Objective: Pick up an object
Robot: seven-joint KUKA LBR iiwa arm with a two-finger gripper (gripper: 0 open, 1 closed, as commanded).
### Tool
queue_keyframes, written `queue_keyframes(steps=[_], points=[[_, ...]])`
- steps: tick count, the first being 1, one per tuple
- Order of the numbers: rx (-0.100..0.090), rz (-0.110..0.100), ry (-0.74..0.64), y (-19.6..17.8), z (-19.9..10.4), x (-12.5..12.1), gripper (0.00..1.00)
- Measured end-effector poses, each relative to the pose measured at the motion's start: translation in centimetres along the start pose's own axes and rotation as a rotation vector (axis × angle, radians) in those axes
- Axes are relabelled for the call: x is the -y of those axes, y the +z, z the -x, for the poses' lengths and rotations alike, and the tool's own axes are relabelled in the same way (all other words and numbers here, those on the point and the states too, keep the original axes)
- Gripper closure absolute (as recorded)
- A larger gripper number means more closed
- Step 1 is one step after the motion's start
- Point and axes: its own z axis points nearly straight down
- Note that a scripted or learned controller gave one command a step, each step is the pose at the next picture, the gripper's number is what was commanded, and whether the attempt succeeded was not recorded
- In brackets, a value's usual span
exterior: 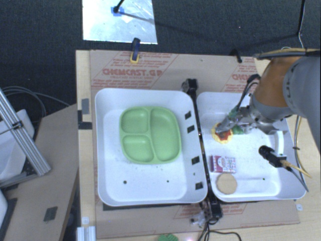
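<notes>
The claw point(230, 126) is down low over the middle of the right bin point(253, 157), and whether it is clenched or released I cannot tell. A yellow, red and green toy point(221, 134) sits right at its tip, toward the bin's left wall. Nearer the front lies a red-and-white packet point(222, 163), with a round biscuit point(226, 184) in the front-left corner. A green plate point(150, 134) sits in the left bin point(110, 177) beside it.

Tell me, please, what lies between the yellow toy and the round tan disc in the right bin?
A small red-and-white carton, seen in the camera view.
</notes>
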Motion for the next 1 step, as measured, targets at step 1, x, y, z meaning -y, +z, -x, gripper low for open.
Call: queue_keyframes(steps=[1], points=[[0.0,-0.002,0.0,-0.03,3.5,-0.25,0.0]])
